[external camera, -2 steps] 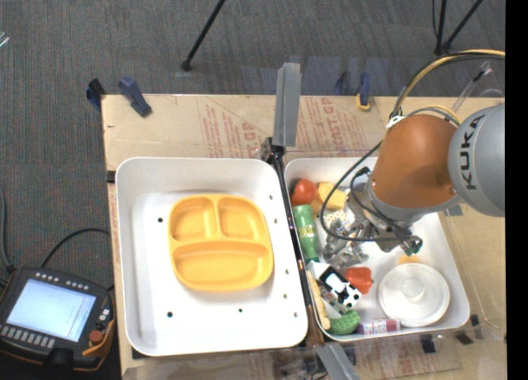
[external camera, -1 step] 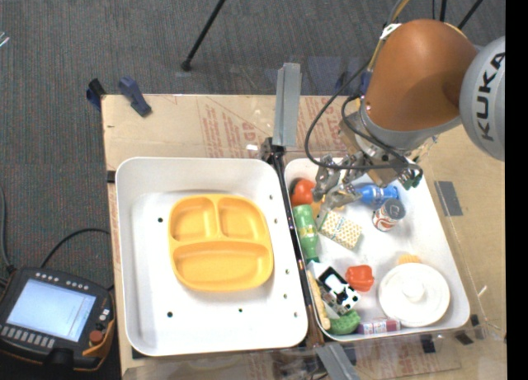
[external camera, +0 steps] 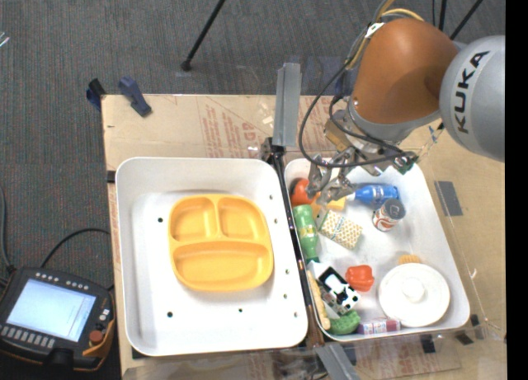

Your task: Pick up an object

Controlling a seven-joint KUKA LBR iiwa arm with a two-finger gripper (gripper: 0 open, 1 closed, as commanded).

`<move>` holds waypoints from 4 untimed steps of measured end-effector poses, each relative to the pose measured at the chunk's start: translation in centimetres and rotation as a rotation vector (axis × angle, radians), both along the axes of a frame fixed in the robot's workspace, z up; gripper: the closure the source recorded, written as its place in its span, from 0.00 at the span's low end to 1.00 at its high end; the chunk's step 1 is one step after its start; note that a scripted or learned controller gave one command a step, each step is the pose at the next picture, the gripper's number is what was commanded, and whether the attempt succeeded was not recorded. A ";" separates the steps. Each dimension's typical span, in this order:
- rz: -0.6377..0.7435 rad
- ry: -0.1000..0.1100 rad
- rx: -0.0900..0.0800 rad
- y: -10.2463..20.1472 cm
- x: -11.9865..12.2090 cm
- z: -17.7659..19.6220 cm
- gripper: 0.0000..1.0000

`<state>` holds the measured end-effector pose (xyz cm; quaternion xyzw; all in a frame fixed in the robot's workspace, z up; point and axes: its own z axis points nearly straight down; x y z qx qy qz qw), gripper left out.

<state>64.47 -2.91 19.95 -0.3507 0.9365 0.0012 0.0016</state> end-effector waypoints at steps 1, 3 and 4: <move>-0.199 -0.003 0.001 4.8 0.0 1.1 1.00; -0.280 -0.004 0.000 -4.4 -4.7 1.5 1.00; -0.269 -0.010 -0.001 -4.9 0.2 11.4 1.00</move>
